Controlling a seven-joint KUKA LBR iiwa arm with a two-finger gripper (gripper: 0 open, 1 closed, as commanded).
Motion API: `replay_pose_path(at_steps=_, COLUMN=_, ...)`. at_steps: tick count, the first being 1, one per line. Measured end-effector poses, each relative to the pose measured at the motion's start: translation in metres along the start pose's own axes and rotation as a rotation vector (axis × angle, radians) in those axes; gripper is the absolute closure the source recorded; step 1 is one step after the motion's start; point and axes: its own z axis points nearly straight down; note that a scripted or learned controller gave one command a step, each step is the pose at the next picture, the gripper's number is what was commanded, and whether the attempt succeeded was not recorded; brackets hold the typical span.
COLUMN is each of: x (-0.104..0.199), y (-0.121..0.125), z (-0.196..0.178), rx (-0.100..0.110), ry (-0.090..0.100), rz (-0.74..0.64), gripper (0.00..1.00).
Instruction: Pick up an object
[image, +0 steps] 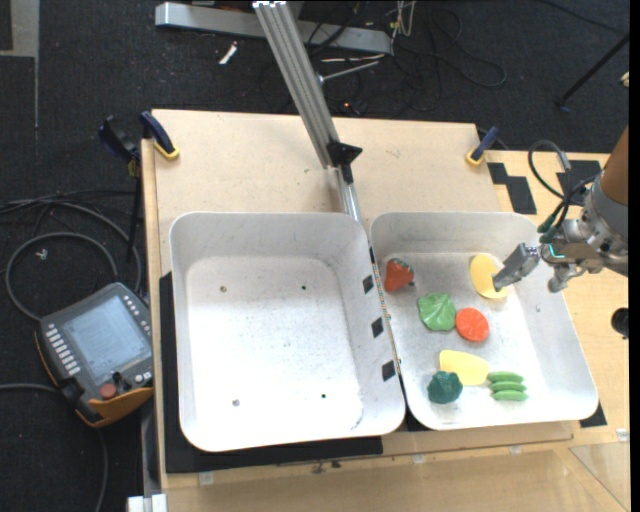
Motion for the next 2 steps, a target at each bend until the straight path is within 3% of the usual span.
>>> replay_pose_path(at_steps=2, x=0.019, y=0.006, z=0.114, rx=0.006, ry=0.002, rz=0.001, gripper=0.00)
